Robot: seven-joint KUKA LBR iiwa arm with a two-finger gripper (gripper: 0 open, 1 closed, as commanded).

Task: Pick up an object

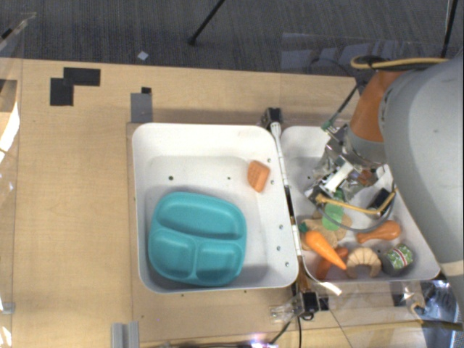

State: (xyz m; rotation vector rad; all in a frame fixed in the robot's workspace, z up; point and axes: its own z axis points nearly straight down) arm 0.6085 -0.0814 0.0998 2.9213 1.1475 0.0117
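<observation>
The grey arm (428, 158) reaches in from the right and bends down over the right bin (293, 151), its orange band (368, 111) showing above the wrist. The claw (330, 183) hangs low in the upper middle of that bin, just above the pile of toy food — whether its tips are apart or together I cannot tell, and nothing can be seen gripped in it.

Below the claw, along the bin's front half, lie the things to pick from: a carrot (324, 247) pointing toward the front right, a croissant (364, 261) just beside it, a small dark can (397, 258) at the front right corner, and an orange squash-shaped piece (380, 232) just behind them. They sit close together, some touching.

The left bin (145, 151) holds a teal divided tray (196, 238) in its front half, lying flat, and a small orange piece (258, 175) well apart from it, near the right wall — close to the divide between the bins. Both bins rest side by side on the wooden counter (72, 216).
</observation>
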